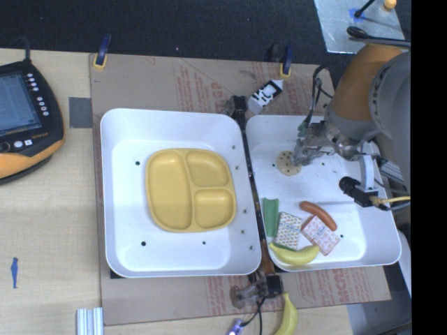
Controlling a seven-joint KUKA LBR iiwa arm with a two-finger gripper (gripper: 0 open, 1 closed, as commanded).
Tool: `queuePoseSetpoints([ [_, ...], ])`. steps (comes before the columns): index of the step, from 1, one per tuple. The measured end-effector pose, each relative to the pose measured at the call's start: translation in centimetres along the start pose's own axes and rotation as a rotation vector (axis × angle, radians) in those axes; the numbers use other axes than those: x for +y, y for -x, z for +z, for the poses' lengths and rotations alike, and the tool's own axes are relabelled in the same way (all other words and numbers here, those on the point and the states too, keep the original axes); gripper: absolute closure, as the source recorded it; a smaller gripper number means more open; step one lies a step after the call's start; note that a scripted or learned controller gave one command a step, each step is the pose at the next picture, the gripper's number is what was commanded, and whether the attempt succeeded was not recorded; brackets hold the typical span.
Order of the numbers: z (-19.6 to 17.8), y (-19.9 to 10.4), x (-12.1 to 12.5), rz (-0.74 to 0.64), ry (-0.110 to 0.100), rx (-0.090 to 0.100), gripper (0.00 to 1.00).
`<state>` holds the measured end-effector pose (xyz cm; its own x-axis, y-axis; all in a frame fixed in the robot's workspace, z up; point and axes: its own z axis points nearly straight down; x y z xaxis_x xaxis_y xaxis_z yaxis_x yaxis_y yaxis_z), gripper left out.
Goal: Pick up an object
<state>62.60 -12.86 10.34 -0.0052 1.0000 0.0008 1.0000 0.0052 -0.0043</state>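
My gripper (302, 153) hangs low over the back of the right bin (363, 253), just right of a round tan cookie (286, 162) and touching or nearly touching it. At the front of that bin lie a red sausage (318, 214), a pink-patterned wafer (320, 235), a pale patterned square (288, 229), a green strip (269, 211) and a yellow banana (294, 255). The left bin (126, 253) holds a yellow divided plate (190, 189).
A second banana (286, 317) lies on the bench in front of the bins. A teach pendant (24, 121) rests at the far left. A black-and-white object (265, 95) sits behind the bins. Clamps hold the cardboard at the back edge.
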Motion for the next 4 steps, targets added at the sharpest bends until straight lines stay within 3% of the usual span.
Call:
queuePoseSetpoints([
  [1,1.2,2.3,-6.1,0.001,-0.001,-0.001,1.0],
  [2,1.2,2.2,-6.1,0.001,0.0,-0.001,0.0],
  [3,1.2,3.1,-12.2,0.0,0.0,-0.001,0.0],
  [4,0.2,3.2,-12.2,-0.005,-0.001,-0.002,1.0],
])
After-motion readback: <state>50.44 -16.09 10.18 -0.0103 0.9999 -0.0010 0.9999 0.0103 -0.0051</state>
